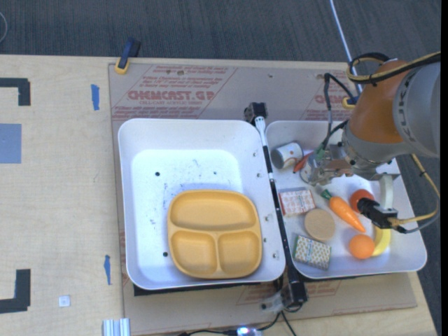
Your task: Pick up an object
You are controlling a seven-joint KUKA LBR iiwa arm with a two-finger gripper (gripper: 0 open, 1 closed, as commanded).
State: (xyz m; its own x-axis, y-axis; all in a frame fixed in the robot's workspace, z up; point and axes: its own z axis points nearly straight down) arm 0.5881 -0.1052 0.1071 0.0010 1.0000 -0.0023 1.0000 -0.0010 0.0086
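Observation:
The right bin (413, 257) holds several small objects: a toy carrot (346, 213), an orange ball (361, 247), a yellow banana (382, 240), a red tomato-like piece (362, 198), a tan round disc (320, 224), a patterned card (297, 201), a speckled sponge block (312, 251) and a small grey can (285, 154) lying at the back left. My gripper (320, 171) hangs low over the back of this bin, just right of the can and above the carrot's top. Its fingers are hidden among cables.
The left bin (133, 187) holds a yellow three-compartment plate (213, 231) at its front. A black clamp (255, 110) sits at the back between the bins. The grey arm with its orange band (374, 107) covers the right bin's back right corner.

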